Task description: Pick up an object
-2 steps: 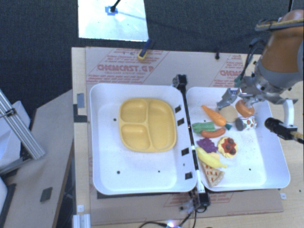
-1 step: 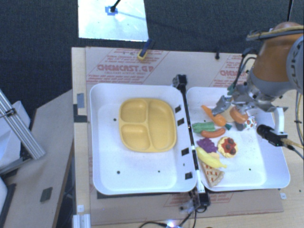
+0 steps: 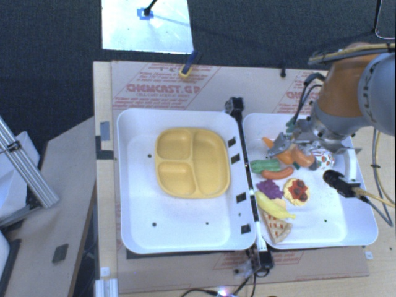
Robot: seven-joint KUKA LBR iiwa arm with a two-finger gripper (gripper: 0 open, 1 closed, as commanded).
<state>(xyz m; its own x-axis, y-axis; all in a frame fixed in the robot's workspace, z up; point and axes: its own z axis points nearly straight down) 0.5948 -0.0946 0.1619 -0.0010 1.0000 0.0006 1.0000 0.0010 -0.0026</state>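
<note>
The gripper hangs low over the right bin, at the orange toy food right of centre. Whether it is spread or closed, I cannot tell. This looks like the reaching step; next it should close on one piece and lift.

The grey arm reaches in from the right, its hand lowered, wrist bent leftward.

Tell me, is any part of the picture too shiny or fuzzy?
Camera view: the silver sheet at the top glares pale; both white bins look bright and washed out; the small toy foods are a bit soft; the yellow plate stays clear.
</note>
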